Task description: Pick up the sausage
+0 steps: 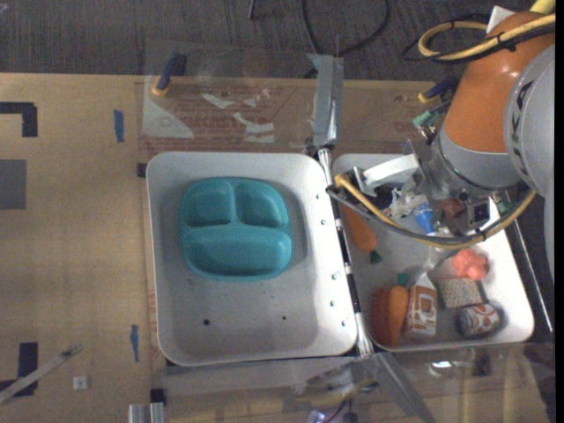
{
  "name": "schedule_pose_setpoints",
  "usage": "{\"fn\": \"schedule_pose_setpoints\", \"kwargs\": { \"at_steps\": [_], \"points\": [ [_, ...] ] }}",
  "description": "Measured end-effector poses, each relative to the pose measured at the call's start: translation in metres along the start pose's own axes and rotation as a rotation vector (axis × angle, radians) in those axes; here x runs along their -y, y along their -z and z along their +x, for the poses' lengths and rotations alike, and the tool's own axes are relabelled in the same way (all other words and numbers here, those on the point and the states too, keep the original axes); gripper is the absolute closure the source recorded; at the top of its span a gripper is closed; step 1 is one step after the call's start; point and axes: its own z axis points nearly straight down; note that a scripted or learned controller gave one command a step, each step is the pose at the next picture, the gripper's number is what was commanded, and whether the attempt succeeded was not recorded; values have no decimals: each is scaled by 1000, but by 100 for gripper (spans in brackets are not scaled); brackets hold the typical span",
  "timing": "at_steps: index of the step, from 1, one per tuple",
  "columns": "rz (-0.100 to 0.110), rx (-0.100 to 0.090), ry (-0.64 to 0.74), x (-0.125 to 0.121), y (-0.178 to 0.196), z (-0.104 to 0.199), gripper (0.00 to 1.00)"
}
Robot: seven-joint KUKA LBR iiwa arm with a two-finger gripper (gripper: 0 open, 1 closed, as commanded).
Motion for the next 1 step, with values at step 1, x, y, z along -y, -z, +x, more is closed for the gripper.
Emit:
{"fn": "schedule_pose_setpoints", "kwargs": {
  "at_steps": [1],
  "points": [
    [-4,-6,-51,-9,129,18,0]
  ]
}}
